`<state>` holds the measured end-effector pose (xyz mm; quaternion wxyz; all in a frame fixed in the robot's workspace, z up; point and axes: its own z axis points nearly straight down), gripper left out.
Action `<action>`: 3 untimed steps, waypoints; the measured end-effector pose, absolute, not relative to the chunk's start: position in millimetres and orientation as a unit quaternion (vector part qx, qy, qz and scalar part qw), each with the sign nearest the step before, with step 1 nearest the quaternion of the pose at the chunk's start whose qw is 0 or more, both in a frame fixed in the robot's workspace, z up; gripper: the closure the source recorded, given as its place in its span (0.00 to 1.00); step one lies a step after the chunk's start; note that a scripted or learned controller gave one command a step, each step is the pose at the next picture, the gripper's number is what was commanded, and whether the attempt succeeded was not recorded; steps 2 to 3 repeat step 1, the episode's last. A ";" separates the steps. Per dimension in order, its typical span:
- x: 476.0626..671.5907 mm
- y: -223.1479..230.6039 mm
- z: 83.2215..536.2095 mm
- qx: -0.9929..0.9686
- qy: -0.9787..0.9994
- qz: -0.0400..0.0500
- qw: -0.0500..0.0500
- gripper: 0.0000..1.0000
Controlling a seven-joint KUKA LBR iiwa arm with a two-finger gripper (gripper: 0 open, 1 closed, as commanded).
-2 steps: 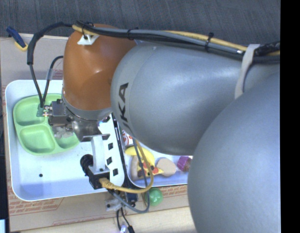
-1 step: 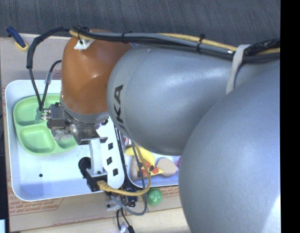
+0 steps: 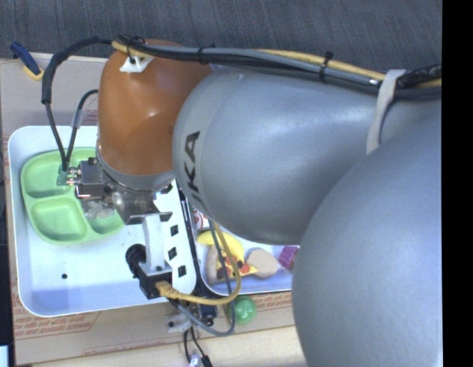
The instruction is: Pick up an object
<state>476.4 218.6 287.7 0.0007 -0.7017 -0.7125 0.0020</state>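
Observation:
A light green divided plate (image 3: 53, 197) lies at the left end of the left white bin (image 3: 37, 281). My gripper (image 3: 95, 193) hangs below the orange wrist band, right over the plate's right edge, and the wrist hides most of it. Just right of the bracket I see a yellow object (image 3: 230, 248), a tan rounded object (image 3: 262, 262) and a bit of purple (image 3: 288, 257). The arm covers much of these three.
A small green ball (image 3: 243, 310) sits at the front rim near the cables. A red-and-white scrap (image 3: 197, 219) peeks out beside the bracket. The big grey arm covers the right bin and most of the bench. The left bin's front floor is bare white.

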 end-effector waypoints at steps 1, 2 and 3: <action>476.3 217.9 288.4 -0.703 -0.711 0.001 0.001 1.00; 476.3 217.9 288.4 -0.703 -0.711 0.001 0.001 1.00; 476.3 217.9 288.4 -0.703 -0.711 0.001 0.001 1.00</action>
